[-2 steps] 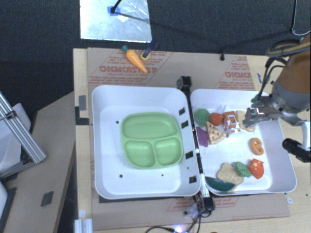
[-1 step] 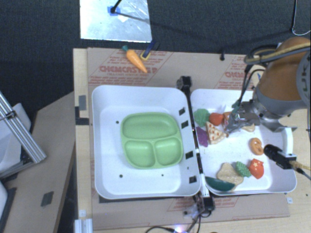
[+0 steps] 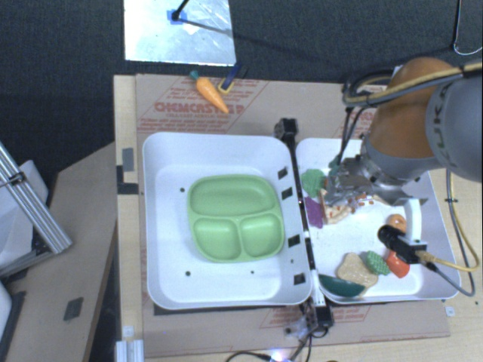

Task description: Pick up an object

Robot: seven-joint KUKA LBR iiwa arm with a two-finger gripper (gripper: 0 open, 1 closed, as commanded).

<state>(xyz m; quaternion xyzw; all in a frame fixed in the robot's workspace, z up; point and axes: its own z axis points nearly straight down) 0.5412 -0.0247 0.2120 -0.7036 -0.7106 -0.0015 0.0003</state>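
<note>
My gripper (image 3: pixel 345 188) hangs low over the upper left part of the right bin (image 3: pixel 432 277). It sits right above a pizza slice (image 3: pixel 336 210), with a green leafy piece (image 3: pixel 312 179) and a purple piece (image 3: pixel 315 212) just to its left. Whether it touches any of them cannot be made out. An orange-and-red toy (image 3: pixel 395 222) lies to its right. Near the bin's front lie a piece of toast (image 3: pixel 356 269), a small green item (image 3: pixel 375 261), a red item (image 3: pixel 399 267) and a dark green curved piece (image 3: pixel 339 285).
The left bin (image 3: pixel 162 202) holds a light green divided plate (image 3: pixel 235 217). A toy carrot (image 3: pixel 211 93) lies on the bench behind the bins. The arm's grey and orange body (image 3: pixel 415 119) covers the right bin's far right.
</note>
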